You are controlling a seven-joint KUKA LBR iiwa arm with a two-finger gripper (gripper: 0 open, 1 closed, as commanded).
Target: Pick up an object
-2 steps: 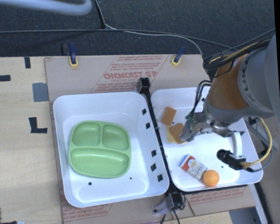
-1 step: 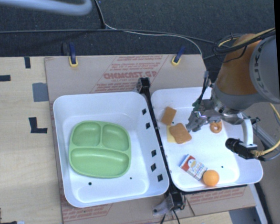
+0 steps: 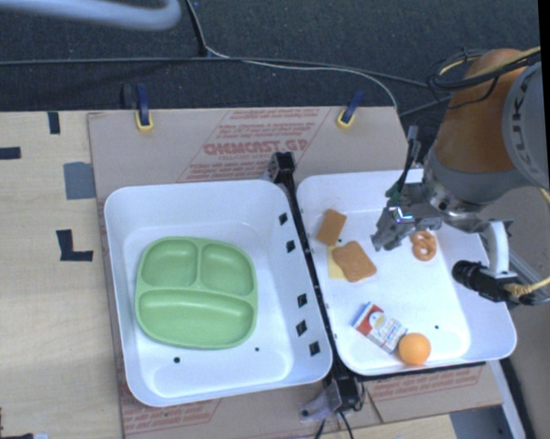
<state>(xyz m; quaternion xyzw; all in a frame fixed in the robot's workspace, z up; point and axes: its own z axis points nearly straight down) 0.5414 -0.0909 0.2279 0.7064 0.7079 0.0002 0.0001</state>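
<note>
Starting nearest, we are seeing an orange [image 3: 415, 349] beside a small carton [image 3: 378, 327] in the right bin [image 3: 495, 337]; farther back, our gripper [image 3: 389, 234] is hovering between a sandwich [image 3: 352, 261] and a pretzel [image 3: 424, 245], finger spread unclear.

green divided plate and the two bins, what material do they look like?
Green divided plate: likely moulded plastic, matte, going by the uniform colour and soft rounded dividers. Left bin and right bin: probably thin formed plastic, glossy white, with rounded corners and faint sheen. Neither can be confirmed by look alone.
</note>
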